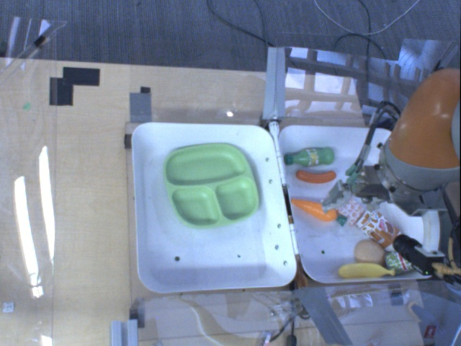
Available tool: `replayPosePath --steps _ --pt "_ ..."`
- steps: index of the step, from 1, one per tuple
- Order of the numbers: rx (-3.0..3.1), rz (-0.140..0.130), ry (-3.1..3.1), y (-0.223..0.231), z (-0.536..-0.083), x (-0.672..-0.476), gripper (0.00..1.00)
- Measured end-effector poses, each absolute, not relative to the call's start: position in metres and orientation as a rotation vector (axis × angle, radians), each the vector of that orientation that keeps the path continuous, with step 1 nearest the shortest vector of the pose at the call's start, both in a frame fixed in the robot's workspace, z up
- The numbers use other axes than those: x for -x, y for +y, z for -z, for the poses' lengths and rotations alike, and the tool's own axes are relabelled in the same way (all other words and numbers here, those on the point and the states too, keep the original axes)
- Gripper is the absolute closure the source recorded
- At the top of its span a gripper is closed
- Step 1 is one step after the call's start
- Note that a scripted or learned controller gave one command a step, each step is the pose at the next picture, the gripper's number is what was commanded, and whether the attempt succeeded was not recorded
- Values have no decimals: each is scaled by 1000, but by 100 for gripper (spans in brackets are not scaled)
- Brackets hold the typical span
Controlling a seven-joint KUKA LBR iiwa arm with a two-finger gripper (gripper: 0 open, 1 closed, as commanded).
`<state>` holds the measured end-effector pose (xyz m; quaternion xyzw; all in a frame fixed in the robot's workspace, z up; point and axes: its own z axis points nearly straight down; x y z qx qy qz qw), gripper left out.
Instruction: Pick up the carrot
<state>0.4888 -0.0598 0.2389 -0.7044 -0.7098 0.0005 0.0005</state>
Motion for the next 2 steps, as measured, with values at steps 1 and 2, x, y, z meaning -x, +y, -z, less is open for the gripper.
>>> replayPosePath --steps 1,2 --pt "2019 -5 -2402 -31 -180 -509 0" --pt "2010 -2 -2411 -66 -181 -499 0"
